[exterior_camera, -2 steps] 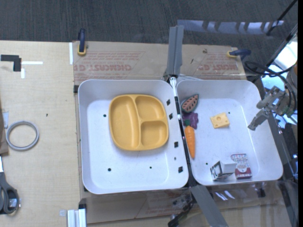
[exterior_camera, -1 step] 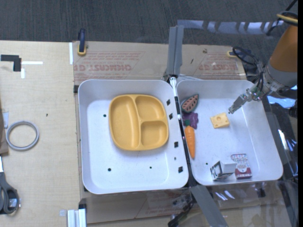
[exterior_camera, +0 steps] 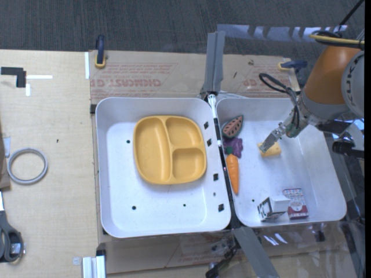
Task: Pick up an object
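arm (exterior_camera: pixel 324 80) slants down-left into right bin (exterior_camera: pixel 324 184) | jaws (exterior_camera: pixel 268 145) at cheese wedge (exterior_camera: pixel 272 150) | jaw state: cannot tell

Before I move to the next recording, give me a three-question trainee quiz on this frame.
1. True or false: the yellow divided plate lies in the right bin.
2. Which item is nearest the hand? A carrot B cheese wedge C small carton
3. Fill in: the carrot lies along the right bin's ____ wall.

Key: 1 false, it lies in the left bin; 2 B; 3 left.
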Robot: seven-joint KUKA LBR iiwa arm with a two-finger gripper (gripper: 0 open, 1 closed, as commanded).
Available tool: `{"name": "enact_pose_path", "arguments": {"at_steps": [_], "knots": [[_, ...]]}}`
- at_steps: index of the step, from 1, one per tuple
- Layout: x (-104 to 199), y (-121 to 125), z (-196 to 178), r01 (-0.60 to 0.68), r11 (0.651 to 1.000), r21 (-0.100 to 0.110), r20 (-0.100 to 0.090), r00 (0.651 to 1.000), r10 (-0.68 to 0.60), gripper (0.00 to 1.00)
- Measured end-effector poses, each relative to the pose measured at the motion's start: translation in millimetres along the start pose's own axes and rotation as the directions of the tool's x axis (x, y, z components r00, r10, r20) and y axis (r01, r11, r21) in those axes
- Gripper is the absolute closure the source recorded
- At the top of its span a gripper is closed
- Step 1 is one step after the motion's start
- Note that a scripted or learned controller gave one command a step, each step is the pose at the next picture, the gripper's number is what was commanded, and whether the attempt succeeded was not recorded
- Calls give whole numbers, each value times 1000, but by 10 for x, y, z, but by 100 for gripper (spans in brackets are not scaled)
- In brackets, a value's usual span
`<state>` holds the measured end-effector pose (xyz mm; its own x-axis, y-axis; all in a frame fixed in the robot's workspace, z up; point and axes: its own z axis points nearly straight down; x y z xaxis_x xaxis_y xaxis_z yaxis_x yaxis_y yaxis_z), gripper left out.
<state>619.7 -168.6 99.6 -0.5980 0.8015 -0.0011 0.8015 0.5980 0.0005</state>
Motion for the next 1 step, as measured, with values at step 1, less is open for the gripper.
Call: {"name": "enact_pose_path", "arguments": {"at_steps": [1], "knots": [[15, -107, 71, 189, 982, 0, 1, 982, -189, 0]]}}
